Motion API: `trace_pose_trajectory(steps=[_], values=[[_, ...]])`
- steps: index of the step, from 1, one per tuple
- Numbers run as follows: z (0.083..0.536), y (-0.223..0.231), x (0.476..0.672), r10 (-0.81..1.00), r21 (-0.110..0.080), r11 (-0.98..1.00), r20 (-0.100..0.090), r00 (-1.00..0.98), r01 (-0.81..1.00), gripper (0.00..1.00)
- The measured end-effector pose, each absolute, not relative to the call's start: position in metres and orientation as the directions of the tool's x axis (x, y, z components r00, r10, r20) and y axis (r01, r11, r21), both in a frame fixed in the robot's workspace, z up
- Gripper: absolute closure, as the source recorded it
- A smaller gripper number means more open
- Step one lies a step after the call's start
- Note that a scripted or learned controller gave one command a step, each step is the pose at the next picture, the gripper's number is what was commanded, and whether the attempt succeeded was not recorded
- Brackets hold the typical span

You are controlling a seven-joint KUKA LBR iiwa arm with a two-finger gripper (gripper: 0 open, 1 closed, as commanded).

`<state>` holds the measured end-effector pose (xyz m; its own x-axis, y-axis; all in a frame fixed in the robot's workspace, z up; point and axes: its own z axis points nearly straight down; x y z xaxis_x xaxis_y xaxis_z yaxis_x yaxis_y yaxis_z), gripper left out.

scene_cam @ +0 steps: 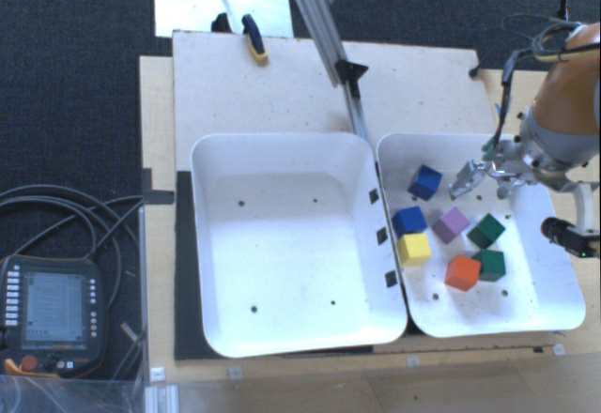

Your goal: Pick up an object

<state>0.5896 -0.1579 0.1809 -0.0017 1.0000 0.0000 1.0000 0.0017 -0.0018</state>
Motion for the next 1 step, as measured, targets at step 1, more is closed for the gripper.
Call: trace_pose_trajectory(steps=[1], values=[[0.1283,-0.1473,0.5888,1.000,-0.002,0.003,0.001,-0.003,1.000,0.00]])
